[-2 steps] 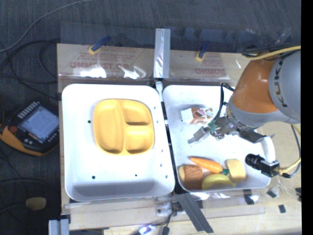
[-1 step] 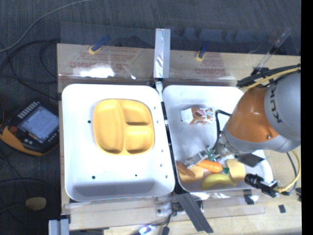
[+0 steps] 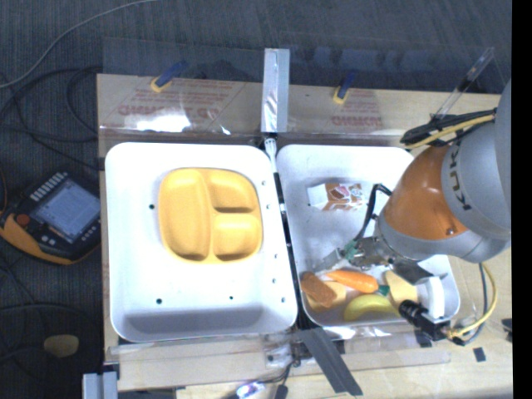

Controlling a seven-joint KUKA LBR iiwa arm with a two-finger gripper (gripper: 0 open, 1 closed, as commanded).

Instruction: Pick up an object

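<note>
Over the right shallow white bin (image 3: 293,223), grey arm with orange band (image 3: 424,202), reaching in from the right, wrist low above a cluster of toy food. Jaws (image 3: 359,254) hidden among cables near the bin's middle; width impossible to tell, nothing visibly held. Just below: orange plastic carrot (image 3: 353,280) lying across a brown bread roll (image 3: 319,290), yellow banana (image 3: 370,307) touching the carrot at the front wall, pale yellow block (image 3: 401,289) beside it. Farther back, apart: small white packet with reddish print (image 3: 336,194). Left white bin (image 3: 133,306) holding a yellow divided plastic tray (image 3: 209,214). Off the wooden counter (image 3: 112,90), left: orange-and-grey handheld control pendant (image 3: 51,216) on dark carpet.
</note>
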